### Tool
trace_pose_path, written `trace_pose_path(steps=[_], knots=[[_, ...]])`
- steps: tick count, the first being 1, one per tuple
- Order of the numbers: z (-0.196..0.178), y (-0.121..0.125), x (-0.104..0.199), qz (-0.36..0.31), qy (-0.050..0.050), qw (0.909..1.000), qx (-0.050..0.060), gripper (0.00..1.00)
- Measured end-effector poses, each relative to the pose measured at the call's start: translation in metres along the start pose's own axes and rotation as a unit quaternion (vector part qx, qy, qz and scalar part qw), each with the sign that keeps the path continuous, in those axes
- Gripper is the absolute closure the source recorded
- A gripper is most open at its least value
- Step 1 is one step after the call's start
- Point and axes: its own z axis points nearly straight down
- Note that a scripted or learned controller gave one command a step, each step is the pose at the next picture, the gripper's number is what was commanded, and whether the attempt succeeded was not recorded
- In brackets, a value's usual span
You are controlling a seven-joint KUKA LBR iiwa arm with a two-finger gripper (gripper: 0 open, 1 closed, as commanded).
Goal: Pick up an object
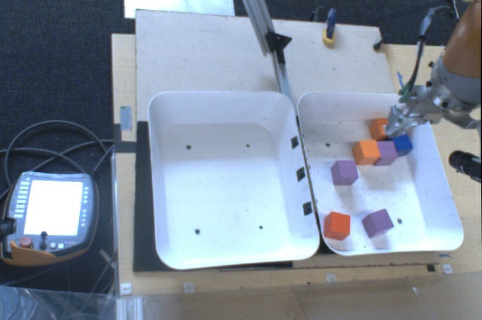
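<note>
My gripper [398, 121] is positioned over the right bin [440, 194], close to its far right corner, with my arm [461, 62] entering across the bin's right edge. Whether my jaws are open or closed cannot be determined from the camera view, and no object can be confirmed between them. Directly below and beside the gripper sits a cluster of cubes: a blue cube [403, 144], an orange cube [378, 129] partly covered by the gripper, a second orange cube [367, 152] and a purple cube [386, 153] touching it. A further purple cube [344, 172] lies nearer the bin's left wall. Toward the near edge rest an orange cube [337, 225] by the near left corner and a purple cube [377, 222] just beside it. The left bin [162, 160] adjoins the right bin.
</note>
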Motion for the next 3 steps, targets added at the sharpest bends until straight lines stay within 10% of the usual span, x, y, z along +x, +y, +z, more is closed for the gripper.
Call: trace_pose_path(steps=[3], knots=[[0.015,0.001,0.164,-0.001,0.001,1.0,0.001,1.0]])
